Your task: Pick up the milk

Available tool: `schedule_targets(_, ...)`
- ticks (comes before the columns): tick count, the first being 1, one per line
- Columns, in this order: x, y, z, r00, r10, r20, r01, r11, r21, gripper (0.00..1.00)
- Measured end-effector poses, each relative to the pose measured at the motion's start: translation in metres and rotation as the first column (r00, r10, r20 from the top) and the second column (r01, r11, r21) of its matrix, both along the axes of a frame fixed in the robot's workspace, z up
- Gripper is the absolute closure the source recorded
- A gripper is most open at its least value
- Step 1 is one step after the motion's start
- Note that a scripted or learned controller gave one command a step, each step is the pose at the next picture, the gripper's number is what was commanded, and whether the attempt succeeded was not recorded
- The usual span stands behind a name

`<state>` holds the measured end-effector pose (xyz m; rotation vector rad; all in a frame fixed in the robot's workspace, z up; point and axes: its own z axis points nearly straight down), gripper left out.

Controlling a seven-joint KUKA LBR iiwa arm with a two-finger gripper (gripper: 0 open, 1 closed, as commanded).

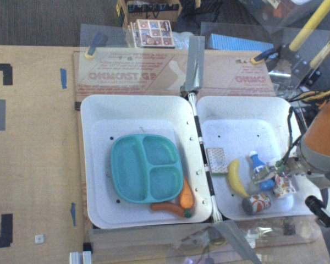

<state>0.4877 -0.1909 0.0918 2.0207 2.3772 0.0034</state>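
The arm [319, 139] is reaching in from the right over the right bin [236, 111], its orange band sitting above the grey wrist. The gripper [270, 172] is hanging low over the bin's right half, among a cluster of small items. Whether its fingers are spread or closed cannot be told; they are lying against clutter and reading too small.

The milk [284, 186], a small carton with red and white print, is lying in the right bin just beside the gripper, to its right and slightly nearer the front wall. Nothing is showing it between the fingers.

A blue bottle [257, 164] is standing just left of the gripper. A banana [235, 179] is lying further left, and a red and white can [256, 203] is resting on its side near the front.

In the left bin [132, 109], a teal divided tray [146, 168] is sitting with a carrot [187, 194] along its front right corner
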Motion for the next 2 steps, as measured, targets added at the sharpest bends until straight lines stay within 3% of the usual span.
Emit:
schedule_targets(1, -0.001, -0.026, 0.001, 0.976, 0.216, -0.003, -0.216, 0.976, 0.015, 0.00)
schedule_targets(2, 0.000, -0.026, 0.011, 0.977, 0.215, 0.003, -0.215, 0.977, 0.013, 1.00)
